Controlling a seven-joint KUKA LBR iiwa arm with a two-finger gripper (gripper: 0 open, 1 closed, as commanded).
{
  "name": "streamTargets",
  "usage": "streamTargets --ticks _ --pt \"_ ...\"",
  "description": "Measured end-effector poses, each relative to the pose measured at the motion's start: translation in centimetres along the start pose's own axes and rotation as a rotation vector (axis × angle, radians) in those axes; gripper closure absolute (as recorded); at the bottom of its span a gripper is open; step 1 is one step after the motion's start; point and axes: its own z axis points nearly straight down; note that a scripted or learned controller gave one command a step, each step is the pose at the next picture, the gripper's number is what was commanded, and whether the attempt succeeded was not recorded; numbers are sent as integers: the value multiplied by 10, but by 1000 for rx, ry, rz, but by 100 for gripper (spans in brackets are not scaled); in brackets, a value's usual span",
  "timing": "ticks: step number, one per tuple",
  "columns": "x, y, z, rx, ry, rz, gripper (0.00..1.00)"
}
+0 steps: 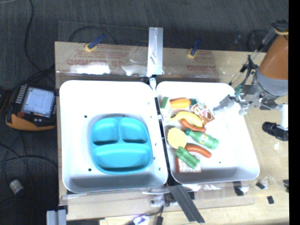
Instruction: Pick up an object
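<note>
A downward, slanted look at a bench with two shallow white bins side by side.

The gripper [224, 103] sits above the upper right part of the right bin [234, 144], reaching in from the right. Its grey fingers point left toward a heap of toy food; whether they are spread or pressed together cannot be told, and nothing shows between them. The nearest item is a small red and white packet [202, 111], just beside the fingertips to their lower left.

The rest of the heap lies left of the gripper, crowded against the left side of the right bin. At the top is an orange piece [179, 102] with a small green block [164, 102] beside it. Below these lie a yellow banana [186, 116] and an orange carrot [190, 124]. Lower is a round yellow piece [176, 137], with a green bottle [204, 139] to its right. Under those rest a red sausage [199, 150] and a dark green vegetable [187, 157] on a reddish card. The right half of this bin's floor is bare white.

The left bin [75, 125] holds a blue tray [122, 143] with three compartments, lying flat in the middle.

The arm [274, 64] comes in at the right edge, its orange band high up and grey wrist below, tilted so the gripper extends leftward over the bin rim.
</note>
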Motion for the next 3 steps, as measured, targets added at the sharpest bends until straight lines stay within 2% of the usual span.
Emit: streamTargets --ticks 1,2,3 --pt "50 23 76 -25 -12 -71 0" --pt "52 24 67 -26 -10 -73 100" --pt "136 22 -28 1 -4 -31 100"
